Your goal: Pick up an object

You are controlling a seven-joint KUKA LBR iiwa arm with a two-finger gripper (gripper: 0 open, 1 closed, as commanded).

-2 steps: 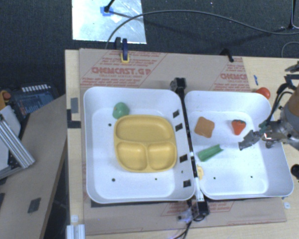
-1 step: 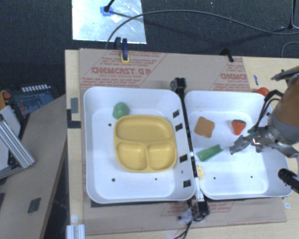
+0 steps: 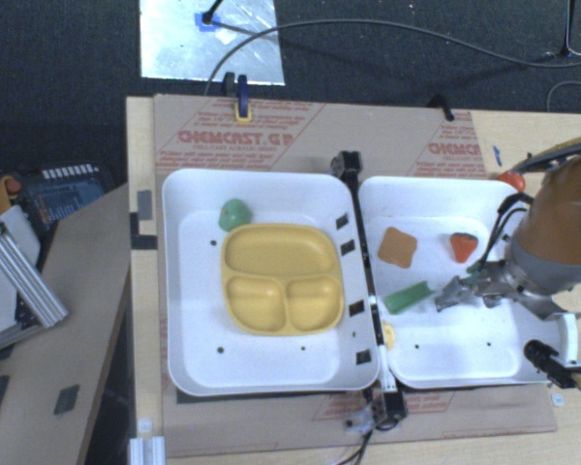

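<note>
While the hand [image 3: 445, 296] hovers, grip unclear, a flat green block [image 3: 407, 296] lies just beside it

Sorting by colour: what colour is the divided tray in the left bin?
Yellow; the divided tray shows clearly in the camera view.

The brown sheet [image 3: 300, 134] under the bins bears red print at its far left reading "CHEMCAST", followed by what looks like "GP". Similar red lettering at far right is partly hidden.
</note>
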